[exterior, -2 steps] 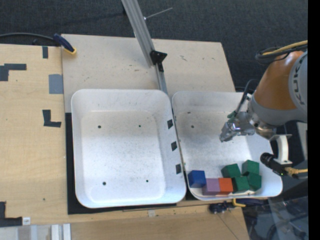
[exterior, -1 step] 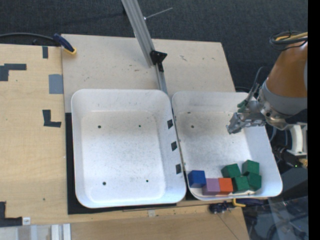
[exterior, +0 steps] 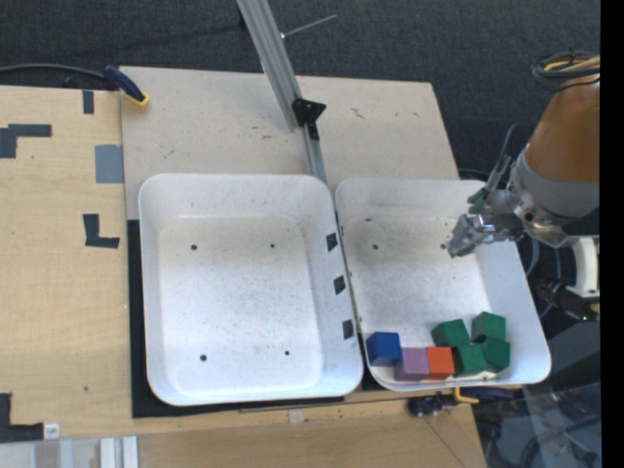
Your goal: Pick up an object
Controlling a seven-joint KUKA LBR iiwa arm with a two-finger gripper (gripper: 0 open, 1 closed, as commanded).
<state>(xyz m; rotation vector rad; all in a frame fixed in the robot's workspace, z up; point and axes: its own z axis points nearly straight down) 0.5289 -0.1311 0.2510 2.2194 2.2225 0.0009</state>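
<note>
A pale wooden bench top (exterior: 234, 125) carries the scene, with a second light wooden board (exterior: 49, 261) lying at its nine o'clock side. Dark grey tape patches (exterior: 109, 162) mark that board. A silver metal rail (exterior: 268, 42) slants in from twelve o'clock, ending at a black bracket (exterior: 308, 112). At eleven o'clock a blue-and-yellow clamp handle (exterior: 127, 85) rests at the bench corner, a black cable (exterior: 49, 69) running away from it. Dark grey carpet (exterior: 409, 18) covers the floor beyond.

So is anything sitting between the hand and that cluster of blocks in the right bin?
Nothing visible. The hand hangs over bare floor of the right bin; the blocks are bunched along the bin's near edge, with open floor between.
</note>
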